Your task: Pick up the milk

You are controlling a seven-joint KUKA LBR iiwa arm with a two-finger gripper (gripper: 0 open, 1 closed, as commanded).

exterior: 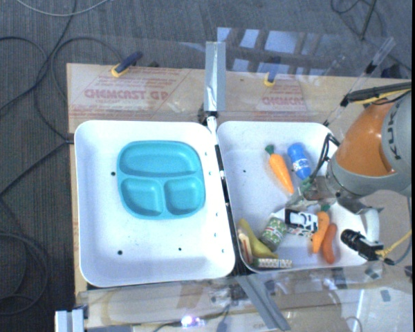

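Note:
The milk (301, 220) is a small white carton with black patches, lying on its side near the front of the right bin (249, 151). My gripper (310, 196) hangs just above and behind it, under the grey wrist with its orange band (363, 144). The gripper's tip is close over the carton's upper edge, and I cannot make out whether it touches the carton.
Around the milk lie a green carton (273, 232), a banana (252, 243), two orange pieces (324, 237), a carrot (281, 171) and a blue bottle (299, 160). The left bin (97, 206) holds a blue divided tray (162, 178).

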